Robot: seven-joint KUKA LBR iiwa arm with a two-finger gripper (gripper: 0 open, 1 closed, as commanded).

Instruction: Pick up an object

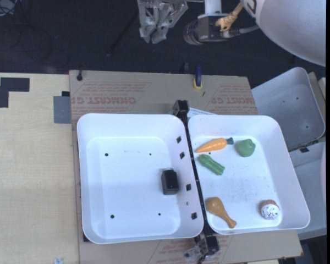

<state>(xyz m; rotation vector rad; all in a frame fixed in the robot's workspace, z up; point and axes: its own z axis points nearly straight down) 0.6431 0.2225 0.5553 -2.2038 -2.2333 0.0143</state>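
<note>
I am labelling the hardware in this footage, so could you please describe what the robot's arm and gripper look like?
The gripper is a bare grey metal assembly of angular finger links, hanging below a pale flat mounting plate. Beside it are a white cylindrical post on a dark round base and a yellowish coiled cable. The arm shows as a large, smooth, rounded pale grey shell with a dark marking near its upper edge.

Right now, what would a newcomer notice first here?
The colourful toy food in the right bin: an orange carrot, green pepper, green cucumber and drumstick. In the left bin, a lone black block sits near the divider. The tool hangs above the bench's far edge.
</note>
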